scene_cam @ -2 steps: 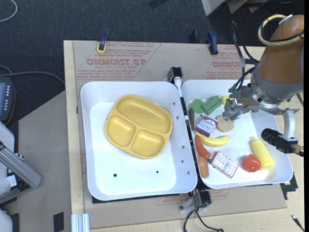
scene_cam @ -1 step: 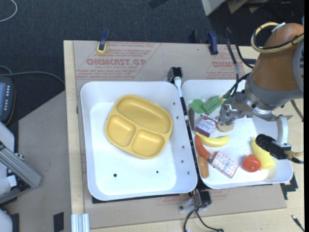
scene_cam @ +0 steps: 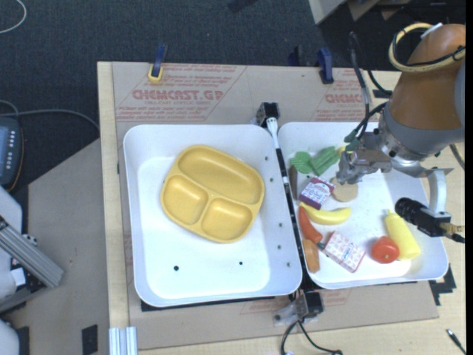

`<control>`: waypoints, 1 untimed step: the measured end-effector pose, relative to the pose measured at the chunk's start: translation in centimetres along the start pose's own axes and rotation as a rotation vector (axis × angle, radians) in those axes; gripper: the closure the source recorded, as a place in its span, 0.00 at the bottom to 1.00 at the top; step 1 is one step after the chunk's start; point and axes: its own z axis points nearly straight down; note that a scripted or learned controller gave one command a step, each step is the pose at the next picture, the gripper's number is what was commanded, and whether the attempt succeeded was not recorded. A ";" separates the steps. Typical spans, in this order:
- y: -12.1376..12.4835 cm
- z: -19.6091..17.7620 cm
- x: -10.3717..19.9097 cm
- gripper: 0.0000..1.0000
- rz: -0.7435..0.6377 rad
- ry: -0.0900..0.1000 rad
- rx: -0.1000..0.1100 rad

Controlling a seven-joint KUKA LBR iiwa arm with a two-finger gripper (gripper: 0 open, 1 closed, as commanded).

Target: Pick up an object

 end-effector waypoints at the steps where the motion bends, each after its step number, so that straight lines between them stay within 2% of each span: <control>1: -0.4 0.1 -1.1 1.00 0.002 0.001 0.004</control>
